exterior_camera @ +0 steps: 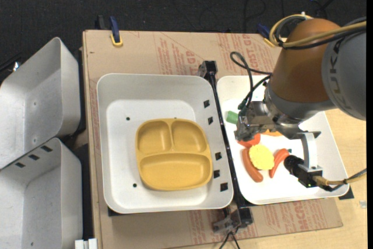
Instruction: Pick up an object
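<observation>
— Two white bins side by side, right? What sat in the left bin [111,125]?

— Just a yellow divided tray [173,154], lying flat, roughly centred.

— And over in the right bin [335,143]?

— Small green piece [232,118] by the divider, then orange-red bits [252,169] around a yellow piece [261,157]. Hung low right over those: the gripper [256,125]. Couldn't tell about the jaws, hidden under the wrist. Saw nothing gripped.

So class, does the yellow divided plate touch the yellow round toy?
Apart. The camera view shows the plate in the left bin and the toy in the right bin.
</observation>
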You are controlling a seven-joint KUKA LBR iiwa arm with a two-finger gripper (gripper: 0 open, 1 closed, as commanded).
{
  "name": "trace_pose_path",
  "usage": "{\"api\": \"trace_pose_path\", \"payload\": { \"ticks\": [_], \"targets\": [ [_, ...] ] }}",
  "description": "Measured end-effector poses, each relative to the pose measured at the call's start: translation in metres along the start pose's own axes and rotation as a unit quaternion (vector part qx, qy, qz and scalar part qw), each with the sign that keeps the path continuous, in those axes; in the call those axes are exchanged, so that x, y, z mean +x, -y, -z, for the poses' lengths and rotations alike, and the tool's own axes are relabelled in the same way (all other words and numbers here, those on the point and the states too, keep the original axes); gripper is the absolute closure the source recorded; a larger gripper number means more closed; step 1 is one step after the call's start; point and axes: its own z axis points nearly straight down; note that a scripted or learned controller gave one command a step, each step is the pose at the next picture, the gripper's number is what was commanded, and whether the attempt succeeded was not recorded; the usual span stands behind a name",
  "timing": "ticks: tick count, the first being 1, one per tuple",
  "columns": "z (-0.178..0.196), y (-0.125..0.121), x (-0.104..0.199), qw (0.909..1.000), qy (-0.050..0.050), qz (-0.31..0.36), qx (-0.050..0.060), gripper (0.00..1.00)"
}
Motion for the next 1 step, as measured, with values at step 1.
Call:
{"api": "trace_pose_path", "payload": {
  "ticks": [1],
  "targets": [
    [-0.0118, 0.0032, 0.0597, 1.0, 0.0, 0.0, 0.001, 1.0]
  ]
}}
